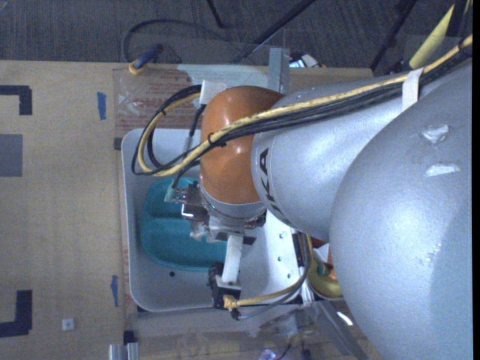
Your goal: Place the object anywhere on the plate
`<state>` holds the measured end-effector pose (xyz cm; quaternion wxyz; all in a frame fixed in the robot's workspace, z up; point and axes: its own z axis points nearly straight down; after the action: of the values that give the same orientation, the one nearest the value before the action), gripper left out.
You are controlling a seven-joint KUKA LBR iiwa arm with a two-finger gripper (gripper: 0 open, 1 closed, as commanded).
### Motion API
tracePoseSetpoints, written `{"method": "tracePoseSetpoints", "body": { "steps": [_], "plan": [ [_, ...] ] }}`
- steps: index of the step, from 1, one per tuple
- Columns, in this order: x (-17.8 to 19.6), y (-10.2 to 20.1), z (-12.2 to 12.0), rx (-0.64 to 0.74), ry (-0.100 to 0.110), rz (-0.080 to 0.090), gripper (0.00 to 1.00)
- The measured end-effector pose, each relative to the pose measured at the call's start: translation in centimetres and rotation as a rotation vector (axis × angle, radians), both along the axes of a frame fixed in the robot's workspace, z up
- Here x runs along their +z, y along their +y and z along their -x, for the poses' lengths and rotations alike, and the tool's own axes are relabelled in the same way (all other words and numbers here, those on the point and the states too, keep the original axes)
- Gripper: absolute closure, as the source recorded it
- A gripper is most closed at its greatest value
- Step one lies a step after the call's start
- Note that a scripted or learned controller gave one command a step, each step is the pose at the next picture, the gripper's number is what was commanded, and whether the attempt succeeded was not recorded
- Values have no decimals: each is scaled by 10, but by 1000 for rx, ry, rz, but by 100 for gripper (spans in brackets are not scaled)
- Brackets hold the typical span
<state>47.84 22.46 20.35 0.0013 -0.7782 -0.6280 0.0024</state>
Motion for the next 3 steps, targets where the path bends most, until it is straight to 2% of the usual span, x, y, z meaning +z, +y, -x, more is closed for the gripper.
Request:
{"method": "tracePoseSetpoints", "body": {
  "steps": [1, 2, 3],
  "plan": [
    [-3, 0, 0, 279, 0, -2, 100],
    [-70, -65, 0, 284, -2, -2, 100],
    [10, -31, -42, 400, -5, -2, 100]
  ]
}}
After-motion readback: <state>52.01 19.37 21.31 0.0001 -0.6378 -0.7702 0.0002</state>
